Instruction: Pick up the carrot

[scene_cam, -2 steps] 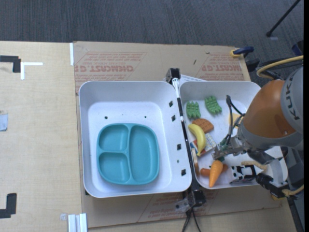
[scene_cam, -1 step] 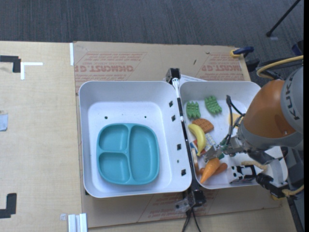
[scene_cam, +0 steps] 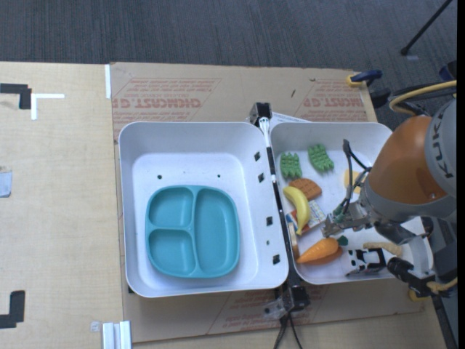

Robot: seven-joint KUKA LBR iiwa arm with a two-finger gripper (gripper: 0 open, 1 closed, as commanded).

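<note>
Hovering just above the carrot (scene_cam: 320,251) in the right bin's (scene_cam: 330,131) front-left corner, your pincer (scene_cam: 340,225) sits poised for descent; you cannot tell its opening, and it grips nothing visible.

A single fixed camera looks down from above the desk (scene_cam: 58,217) at a slant, far enough back to take in both white bins: the left bin (scene_cam: 190,140) sits near the middle of the frame and the right bin (scene_cam: 330,133) toward the right side. Dark carpet (scene_cam: 218,17) runs across the top. The arm (scene_cam: 410,166) enters from the right edge.
</note>
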